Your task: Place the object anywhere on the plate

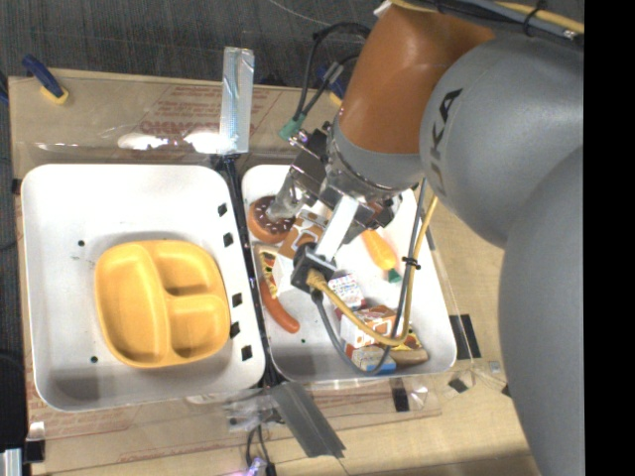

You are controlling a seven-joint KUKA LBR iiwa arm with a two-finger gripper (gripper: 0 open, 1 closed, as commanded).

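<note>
Two white bins (50, 226) (442, 310), one yellow plate (119, 266), one brown doughnut (264, 220), one red sausage (279, 311), one orange carrot (379, 251).

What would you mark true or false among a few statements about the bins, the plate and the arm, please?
1. The yellow plate lies in the left bin. True.
2. The plate is one flat surface with no divisions. False: it is split into compartments.
3. The gripper hangs over the right bin. True.
4. The orange carrot lies in the left bin. False: the carrot lies in the right bin.
5. The red sausage lies near the right bin's left wall. True.
</note>
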